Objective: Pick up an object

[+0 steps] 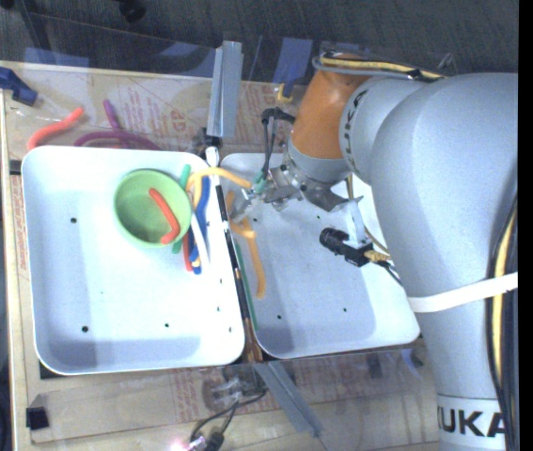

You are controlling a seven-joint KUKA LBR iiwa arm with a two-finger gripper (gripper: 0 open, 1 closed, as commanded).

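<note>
One green bowl [151, 207] in the left bin [87, 289] — two bins, one gripper [268, 193].

The arm [435, 214] hides the right bin's [313, 327] upper right corner and runs off the frame's lower right. The gripper [264, 193] is too blurred to read.

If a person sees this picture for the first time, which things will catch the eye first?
First the big grey arm with its orange band, covering much of the right bin. Next the green bowl in the left bin, near its back right corner, with a red piece inside and coloured sticks beside it.
</note>
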